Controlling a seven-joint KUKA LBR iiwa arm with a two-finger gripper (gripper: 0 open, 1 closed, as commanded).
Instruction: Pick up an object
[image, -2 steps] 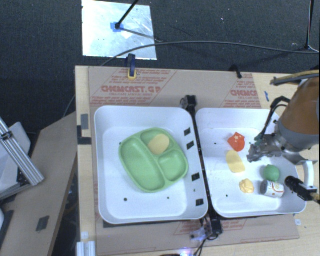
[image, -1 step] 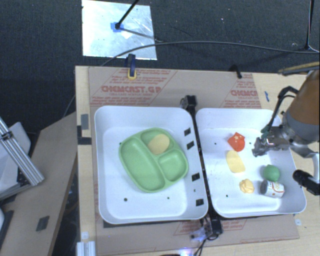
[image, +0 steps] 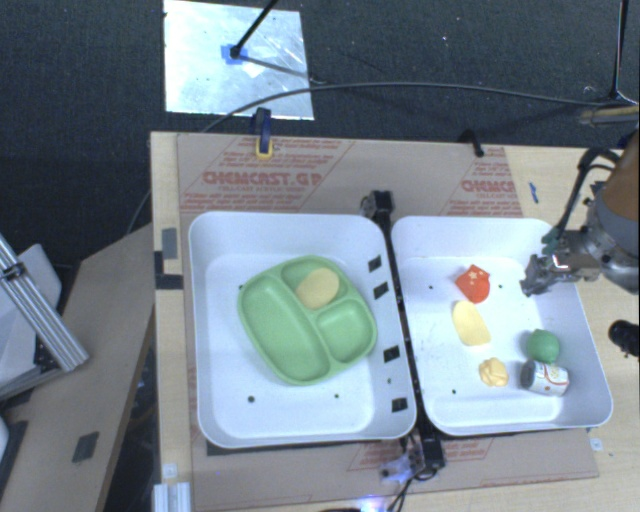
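Red plastic block (image: 473, 283) sits in the upper middle of the view's right-hand shallow white bin (image: 590, 400), on the bin floor, apart from the two-finger gripper (image: 540, 272), which hangs just off to its right at about the same height in the view. We cannot tell whether the gripper is spread or closed; nothing shows in its grasp. Behind it the grey arm (image: 612, 230) comes in from the right edge, wrist leaning down over the bin's right wall, the tool end turned toward the bin's middle. The block is short and stubby; its slightly longer axis runs up and down in the view, the narrower end pointing away from us. Below it lies a pale yellow oblong piece (image: 470, 324), its long axis slanting from upper left to lower right. Further down we see a small yellow lumpy toy (image: 492, 372), and to its right a white can (image: 545, 378) lying on its side, its label too small to read, just beneath a green round ball (image: 543, 345). The left white bin (image: 215, 400) holds a green divided plate (image: 290, 340) with a yellow oval item (image: 319, 288) in its upper compartment. The brown cardboard sheet (image: 420, 165) under both bins bears red print that reads "CHEMCAST GP".
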